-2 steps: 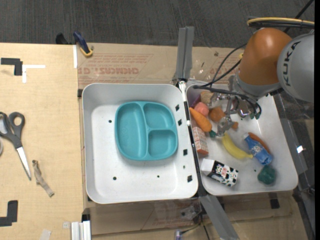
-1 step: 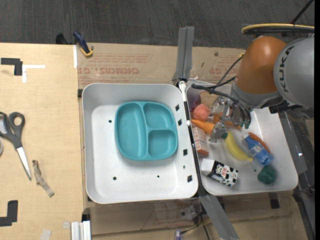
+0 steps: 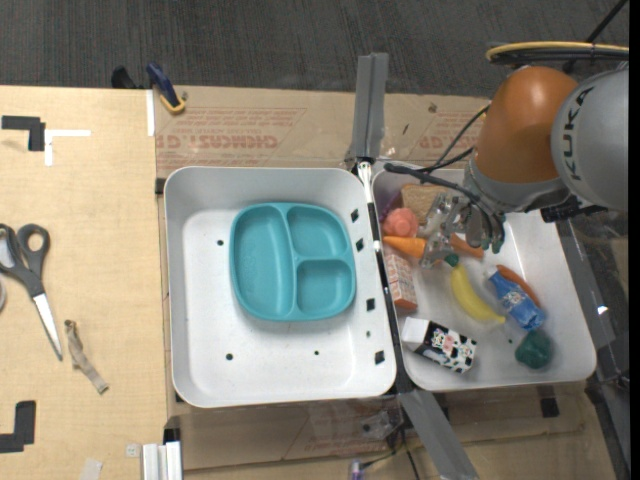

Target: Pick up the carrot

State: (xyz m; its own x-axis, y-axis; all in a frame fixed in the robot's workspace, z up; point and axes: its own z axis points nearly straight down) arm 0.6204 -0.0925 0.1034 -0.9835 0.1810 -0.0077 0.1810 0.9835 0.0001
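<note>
The carrot (image 3: 404,246) lies in the right bin (image 3: 560,258) near its left wall, an orange stick pointing left. My gripper (image 3: 440,240) hangs low over the carrot's right part and covers it. More orange (image 3: 467,246) shows just right of the gripper. Whether the carrot sits inside the gripper is hidden by the wrist.
Around the carrot lie a pink ball (image 3: 400,220), a brown box (image 3: 403,283), a banana (image 3: 472,298), a blue bottle (image 3: 515,303), a green piece (image 3: 533,350) and a black-and-white carton (image 3: 445,345). The left bin (image 3: 200,348) holds a teal divided plate (image 3: 293,261). Scissors (image 3: 30,268) lie on the bench at far left.
</note>
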